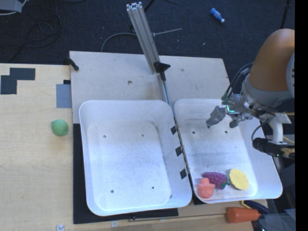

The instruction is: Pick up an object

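My gripper (224,119) hangs over the upper part of the right bin (217,148), its two grey fingers spread apart with nothing between them. At the bin's near end lie three toys: a purple grape bunch (215,178), an orange-pink piece (206,188) touching it on the left, and a yellow round piece (238,179) to its right. The gripper is well above and away from them in the view, toward the bin's far side.
The left bin (96,129) lies beside the right one, with black clips along the shared wall. A green ball (59,127) rests on the wooden bench at the left. An orange object (243,214) lies below the right bin. A slanted metal rail (147,40) stands behind the bins.
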`<action>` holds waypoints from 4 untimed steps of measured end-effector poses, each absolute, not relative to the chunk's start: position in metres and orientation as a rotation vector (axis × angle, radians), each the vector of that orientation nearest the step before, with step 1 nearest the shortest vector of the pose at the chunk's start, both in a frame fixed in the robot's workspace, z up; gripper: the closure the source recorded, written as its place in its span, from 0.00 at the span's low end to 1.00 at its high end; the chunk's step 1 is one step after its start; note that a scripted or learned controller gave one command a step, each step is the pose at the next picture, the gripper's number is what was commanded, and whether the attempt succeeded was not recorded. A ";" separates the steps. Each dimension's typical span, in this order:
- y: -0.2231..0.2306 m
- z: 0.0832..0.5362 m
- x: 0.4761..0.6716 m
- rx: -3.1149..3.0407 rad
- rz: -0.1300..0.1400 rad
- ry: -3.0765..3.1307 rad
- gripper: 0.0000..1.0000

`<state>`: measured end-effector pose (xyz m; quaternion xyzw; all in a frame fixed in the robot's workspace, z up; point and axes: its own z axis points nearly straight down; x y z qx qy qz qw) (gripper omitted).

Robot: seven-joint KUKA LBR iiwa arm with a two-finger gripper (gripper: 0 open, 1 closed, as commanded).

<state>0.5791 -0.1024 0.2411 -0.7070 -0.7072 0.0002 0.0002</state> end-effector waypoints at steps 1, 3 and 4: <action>-0.102 0.241 0.579 -2.221 0.001 -2.222 0.00; -0.099 0.155 0.575 -2.218 0.004 -2.220 0.00; -0.103 0.094 0.579 -2.218 0.006 -2.219 0.00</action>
